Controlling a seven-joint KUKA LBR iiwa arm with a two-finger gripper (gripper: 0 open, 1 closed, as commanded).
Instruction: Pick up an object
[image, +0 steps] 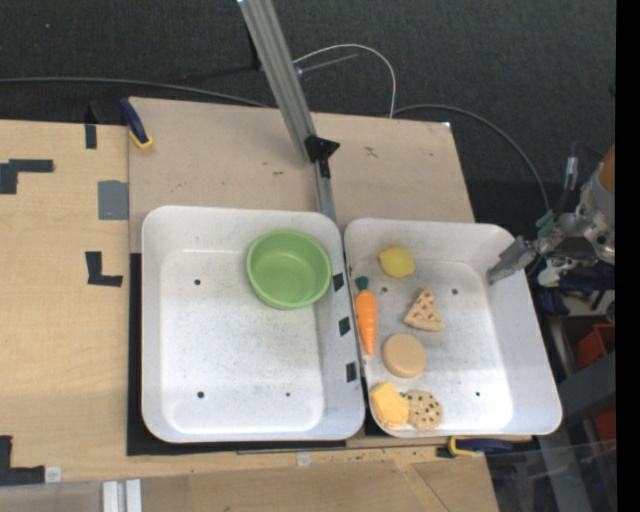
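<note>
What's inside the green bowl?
Nothing shows inside the bowl, just its green bottom. The bowl sits in the left bin. Whatever is under the bowl is covered.

Even, fairly bright light falls from overhead on my worktop (60, 300). Both white bins look slightly washed out, the left bin (240, 400) showing a soft pale sheen across its floor. Shadows are faint and short, tucked under the green bowl (289, 268). The picture is mildly soft and grainy, and the dark floor beyond stays dim.
</note>
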